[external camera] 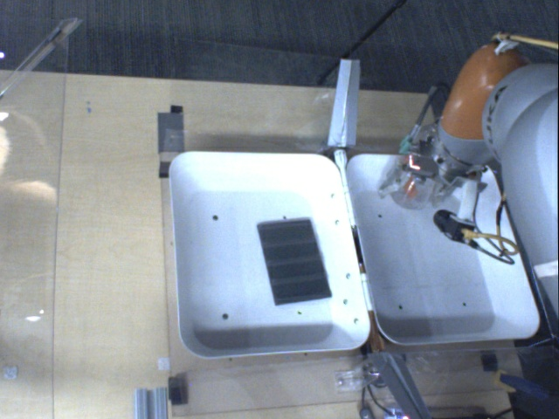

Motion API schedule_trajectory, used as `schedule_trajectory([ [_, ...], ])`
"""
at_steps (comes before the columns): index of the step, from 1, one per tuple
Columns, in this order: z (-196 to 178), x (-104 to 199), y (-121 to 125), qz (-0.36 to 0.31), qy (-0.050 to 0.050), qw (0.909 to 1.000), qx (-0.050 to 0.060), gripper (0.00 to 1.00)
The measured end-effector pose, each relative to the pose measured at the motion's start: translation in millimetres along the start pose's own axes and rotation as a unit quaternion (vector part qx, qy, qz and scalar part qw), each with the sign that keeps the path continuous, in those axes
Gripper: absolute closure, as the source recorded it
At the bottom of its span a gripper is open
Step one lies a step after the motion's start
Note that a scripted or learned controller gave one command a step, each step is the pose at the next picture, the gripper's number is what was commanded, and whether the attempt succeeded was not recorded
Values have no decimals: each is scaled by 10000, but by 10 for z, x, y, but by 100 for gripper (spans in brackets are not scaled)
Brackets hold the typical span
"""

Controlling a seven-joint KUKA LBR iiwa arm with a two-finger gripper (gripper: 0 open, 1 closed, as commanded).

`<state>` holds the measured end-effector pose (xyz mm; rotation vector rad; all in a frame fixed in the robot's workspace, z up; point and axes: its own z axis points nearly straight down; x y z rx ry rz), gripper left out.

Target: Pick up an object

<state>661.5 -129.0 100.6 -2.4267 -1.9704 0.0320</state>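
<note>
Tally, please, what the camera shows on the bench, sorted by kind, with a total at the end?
White bins: 2, left and right
Dark ribbed rectangular object in the left bin: 1
Tool, over the right bin's far end: 1
Total: 4

The scene is taken by one fixed camera set above the bench, looking down at a slant. Both white bins are framed whole: the left bin near the middle, the right bin toward the right edge. The far side of the bench lies toward the top, where dark floor is seen beyond it. The arm is caught at the right edge. The view is moderately close.
</note>
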Motion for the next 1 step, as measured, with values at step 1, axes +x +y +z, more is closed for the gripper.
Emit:
schedule_trajectory([
  [1,-858,566,-56,-57,38,9999,-148,100],
])
